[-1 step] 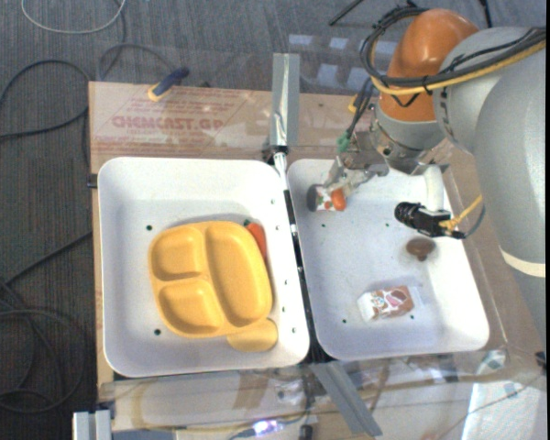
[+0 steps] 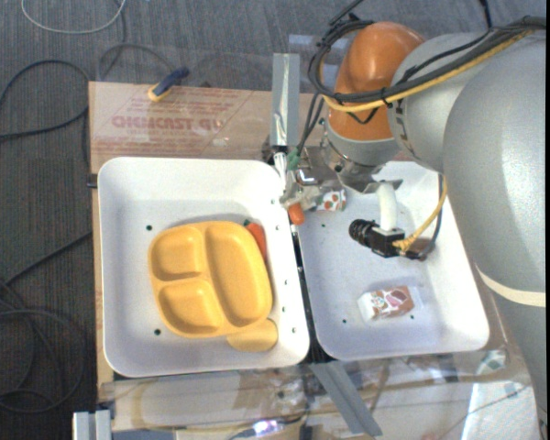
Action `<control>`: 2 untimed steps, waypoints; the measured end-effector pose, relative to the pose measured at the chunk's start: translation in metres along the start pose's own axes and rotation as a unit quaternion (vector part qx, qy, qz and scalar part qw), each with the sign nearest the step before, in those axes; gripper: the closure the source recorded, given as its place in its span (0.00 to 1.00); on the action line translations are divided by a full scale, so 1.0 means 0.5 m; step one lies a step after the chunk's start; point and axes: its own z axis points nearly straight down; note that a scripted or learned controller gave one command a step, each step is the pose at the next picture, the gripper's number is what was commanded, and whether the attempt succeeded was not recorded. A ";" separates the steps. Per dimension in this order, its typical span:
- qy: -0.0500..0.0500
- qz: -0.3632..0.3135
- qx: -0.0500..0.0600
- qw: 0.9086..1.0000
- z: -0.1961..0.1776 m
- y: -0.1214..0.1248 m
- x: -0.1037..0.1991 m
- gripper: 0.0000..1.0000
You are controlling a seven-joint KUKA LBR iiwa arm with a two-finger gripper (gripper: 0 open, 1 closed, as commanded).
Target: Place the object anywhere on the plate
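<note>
A yellow divided plate [image 2: 211,278] lies in the left bin [image 2: 128,200]. An orange carrot-like piece [image 2: 258,238] rests against the plate's right rim. My gripper [image 2: 300,183] hangs over the ridge between the two bins, just above the plate's upper right corner. A small orange thing [image 2: 296,214] sits right below the gripper, at the ridge; whether it is held is unclear. A small white thing with red spots [image 2: 330,199] lies close to the gripper on its right, in the right bin [image 2: 458,324].
A pale yellow lump [image 2: 254,337] pokes out from under the plate's lower right corner. A clear packet with red and brown contents [image 2: 390,302] lies in the right bin's lower part. The arm's grey body covers the right bin's right side.
</note>
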 end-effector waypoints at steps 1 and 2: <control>0.000 0.000 0.002 1.000 0.004 -0.001 0.000 0.00; 0.001 -0.001 0.003 1.000 -0.012 -0.001 0.002 1.00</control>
